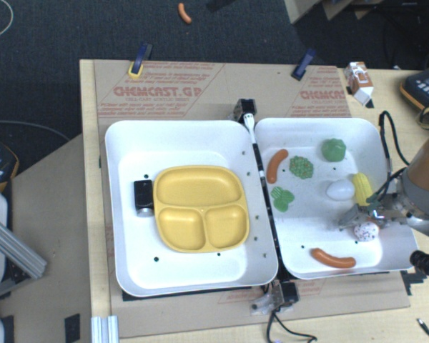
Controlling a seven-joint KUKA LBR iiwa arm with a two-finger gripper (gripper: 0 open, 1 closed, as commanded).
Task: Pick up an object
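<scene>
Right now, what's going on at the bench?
The arm has reached in from the right, and its gripper is low in the right bin, beside a small speckled ball, a corn cob and a white egg. Nothing looks lifted yet. Two sausages and green toy vegetables lie around. The left bin holds a yellow divided plate.
</scene>
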